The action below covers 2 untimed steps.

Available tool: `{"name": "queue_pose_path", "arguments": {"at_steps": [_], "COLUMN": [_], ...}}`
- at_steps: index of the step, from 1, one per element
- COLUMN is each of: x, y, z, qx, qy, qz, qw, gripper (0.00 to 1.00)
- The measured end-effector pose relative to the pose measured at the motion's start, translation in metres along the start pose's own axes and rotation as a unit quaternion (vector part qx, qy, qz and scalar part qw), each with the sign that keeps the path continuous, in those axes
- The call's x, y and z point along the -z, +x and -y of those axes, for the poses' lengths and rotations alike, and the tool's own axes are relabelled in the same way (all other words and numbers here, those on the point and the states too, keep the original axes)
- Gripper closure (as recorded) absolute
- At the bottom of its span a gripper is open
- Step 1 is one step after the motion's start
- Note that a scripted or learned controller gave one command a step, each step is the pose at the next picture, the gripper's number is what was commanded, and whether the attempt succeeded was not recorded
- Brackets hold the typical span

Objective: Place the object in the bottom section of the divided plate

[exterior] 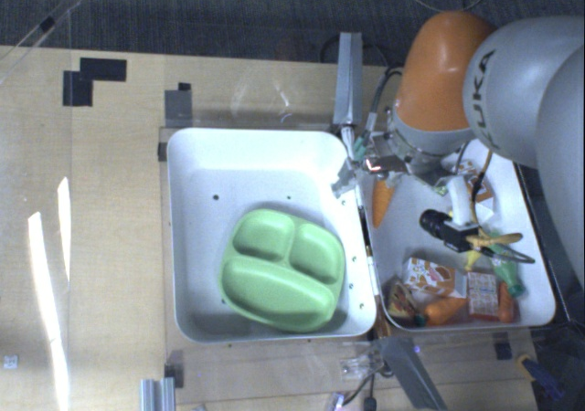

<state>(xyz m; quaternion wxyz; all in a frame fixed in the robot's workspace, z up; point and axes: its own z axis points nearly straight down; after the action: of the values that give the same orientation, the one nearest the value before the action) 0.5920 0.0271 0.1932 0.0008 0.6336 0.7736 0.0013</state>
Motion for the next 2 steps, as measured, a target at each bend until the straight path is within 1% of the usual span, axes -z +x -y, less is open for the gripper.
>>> {"name": "queue_pose_path", "arguments": {"at_steps": [1, 2], "x": [-0.01, -0.0005], "y": [0.0445, 0.0427], "z": [0.0153, 0.0137], "qx": [-0.022, -0.024], "qy": [0.001, 0.0], "qz": [0.0, 0.0], "qw": [0.9997, 0.9997], "gripper": [0.0, 1.0]}}
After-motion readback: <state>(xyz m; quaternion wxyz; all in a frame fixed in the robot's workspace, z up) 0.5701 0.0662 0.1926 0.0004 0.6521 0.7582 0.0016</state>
